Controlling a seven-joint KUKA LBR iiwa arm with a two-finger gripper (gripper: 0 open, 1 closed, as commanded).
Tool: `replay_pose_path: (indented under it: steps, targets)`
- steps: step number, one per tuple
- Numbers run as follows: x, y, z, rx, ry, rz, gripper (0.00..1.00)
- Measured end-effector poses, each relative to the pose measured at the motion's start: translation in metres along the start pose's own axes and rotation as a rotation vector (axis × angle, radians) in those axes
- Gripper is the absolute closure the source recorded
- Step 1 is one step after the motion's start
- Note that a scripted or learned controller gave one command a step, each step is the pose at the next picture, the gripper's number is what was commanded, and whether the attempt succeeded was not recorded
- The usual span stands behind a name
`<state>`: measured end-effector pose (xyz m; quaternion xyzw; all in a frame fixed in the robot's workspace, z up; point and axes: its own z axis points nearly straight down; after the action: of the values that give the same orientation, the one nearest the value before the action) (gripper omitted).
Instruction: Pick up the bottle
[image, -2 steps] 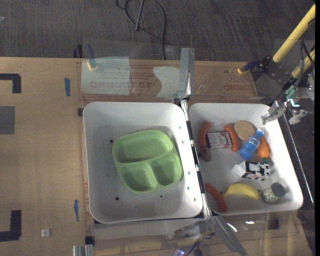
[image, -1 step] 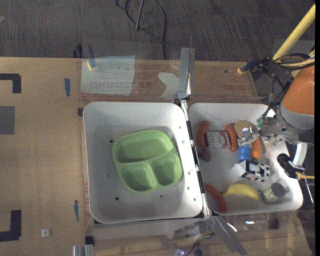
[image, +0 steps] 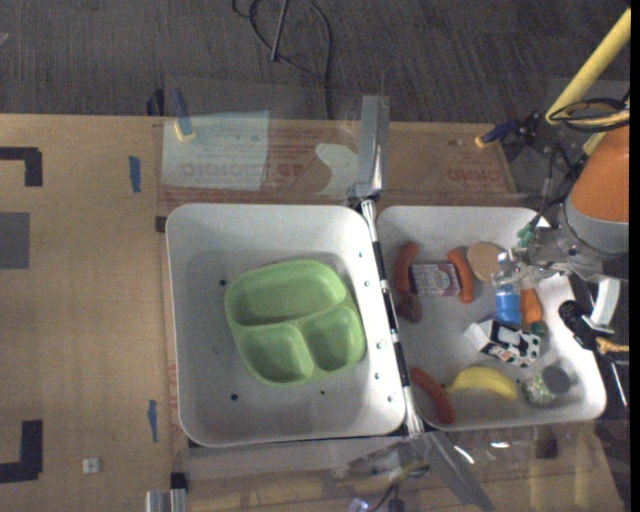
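The bottle is small and blue with a pale top. It stands in the right bin, right of the middle. My gripper hangs at the bottle's top end, just up and to the right of it, under the grey wrist with the orange band. The wrist hides how the gripper meets the bottle, and I see nothing lifted off the bin floor.
Crowding the bottle are a carrot, a cow-print carton, a tan disc, an orange sausage and a maroon box. A banana, a can and other sausages lie nearer. The left bin holds a green divided tray.
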<state>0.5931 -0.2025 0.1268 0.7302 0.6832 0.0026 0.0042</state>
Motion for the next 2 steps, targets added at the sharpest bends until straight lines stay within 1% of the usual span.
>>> replay_pose_path:
  steps: [1,2]
  targets:
    - [-0.0138,-0.0048,-0.0230,0.004,0.000,-0.169,1.00]
    - [-0.0139,-0.0049,-0.0230,0.005,0.000,-0.169,0.00]
